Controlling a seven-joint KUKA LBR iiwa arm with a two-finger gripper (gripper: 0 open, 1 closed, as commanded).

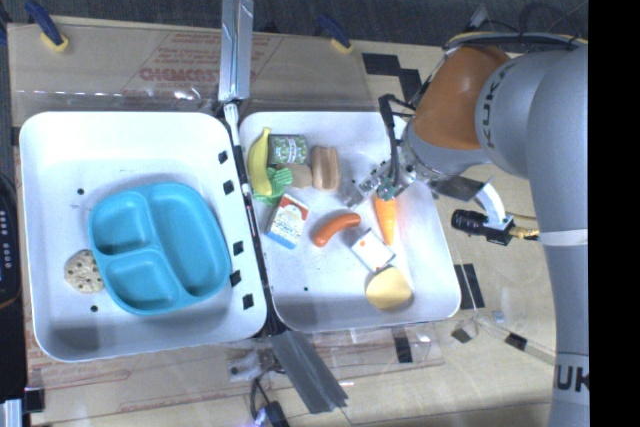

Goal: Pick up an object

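My gripper (381, 185) is low in the right bin (430, 290), at its right side, with the grey arm and orange band (455, 105) above it. It sits right at the upper end of an orange carrot (386, 220), which points down toward the bin's front. Whether it touches the carrot I cannot tell. Close by lie a red sausage (335, 227), a small white and red box (372, 250) and a yellow rounded fruit (389, 288). A brown bread roll (324, 167) lies just left of the gripper.
In the right bin's left part lie a banana (259, 160), a green can (288, 150), a green toy (277, 180) and a small carton (287, 220). The left bin (50, 145) holds a blue divided plate (158, 245) and a cookie (84, 270).
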